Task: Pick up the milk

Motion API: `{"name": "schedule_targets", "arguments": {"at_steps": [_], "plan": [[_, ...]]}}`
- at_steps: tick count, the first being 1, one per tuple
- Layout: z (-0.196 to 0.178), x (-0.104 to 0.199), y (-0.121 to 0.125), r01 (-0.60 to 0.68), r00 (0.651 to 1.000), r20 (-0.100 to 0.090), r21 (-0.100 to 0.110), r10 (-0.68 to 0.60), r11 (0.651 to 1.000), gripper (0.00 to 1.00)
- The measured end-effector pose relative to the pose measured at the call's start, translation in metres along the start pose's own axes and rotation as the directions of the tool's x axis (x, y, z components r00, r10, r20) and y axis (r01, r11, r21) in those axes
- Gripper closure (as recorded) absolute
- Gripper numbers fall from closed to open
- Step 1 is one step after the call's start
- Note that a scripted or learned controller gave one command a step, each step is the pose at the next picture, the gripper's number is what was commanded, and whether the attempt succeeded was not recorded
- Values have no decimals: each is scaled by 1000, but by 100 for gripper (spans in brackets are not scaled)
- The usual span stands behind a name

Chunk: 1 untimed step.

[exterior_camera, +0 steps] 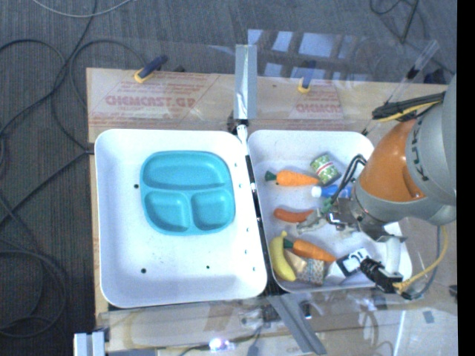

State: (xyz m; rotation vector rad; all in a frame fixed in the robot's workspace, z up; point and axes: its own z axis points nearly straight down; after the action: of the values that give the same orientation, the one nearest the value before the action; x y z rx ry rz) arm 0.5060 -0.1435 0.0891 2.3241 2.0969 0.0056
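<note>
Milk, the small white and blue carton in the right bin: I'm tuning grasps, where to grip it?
Probably across its narrow sides, coming straight down: the small white and blue milk carton seems to lie flat, with an orange toy carrot close beside it and the grey arm over its right end.

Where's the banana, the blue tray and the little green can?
banana (277, 258), camera view, middle of its yellow curve
blue tray (188, 191), camera view, ridge between its compartments
green can (324, 167), camera view, its side label
</note>
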Motion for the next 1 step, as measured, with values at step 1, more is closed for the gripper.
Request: {"name": "schedule_targets", "arguments": {"at_steps": [1], "plan": [[-27,-39,-19,76,997,-4,13,-76,997,0]]}}
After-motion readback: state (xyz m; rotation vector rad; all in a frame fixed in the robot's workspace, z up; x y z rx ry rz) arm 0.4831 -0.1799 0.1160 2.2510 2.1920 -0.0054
